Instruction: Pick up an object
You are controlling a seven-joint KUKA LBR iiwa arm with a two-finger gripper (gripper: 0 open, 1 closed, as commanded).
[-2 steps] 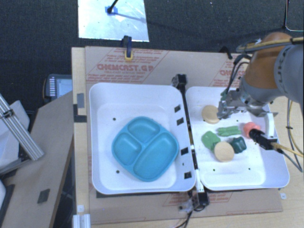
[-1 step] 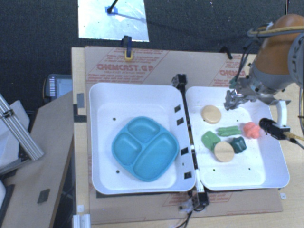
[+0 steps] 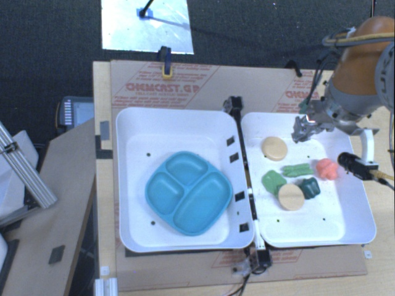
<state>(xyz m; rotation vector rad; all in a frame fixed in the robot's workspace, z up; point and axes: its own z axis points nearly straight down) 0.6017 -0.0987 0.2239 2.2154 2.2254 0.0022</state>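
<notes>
My gripper (image 3: 300, 132) hangs over the far part of the right bin (image 3: 321, 230), just right of and beyond a tan round piece (image 3: 274, 148). Nothing shows between its fingers. Below it in the same bin lie a light green bar (image 3: 297, 169), a pink lump (image 3: 328, 169), a green block (image 3: 273, 181), a dark teal piece (image 3: 309, 187) and a second tan round disc (image 3: 291, 197). These toys sit close together in the middle of the bin.
The left bin (image 3: 133, 227) holds a blue divided plate (image 3: 188, 192). A black divider with clips (image 3: 242, 171) runs between the two bins. Cardboard (image 3: 185, 82) lies under both bins. The near part of the right bin is bare white floor.
</notes>
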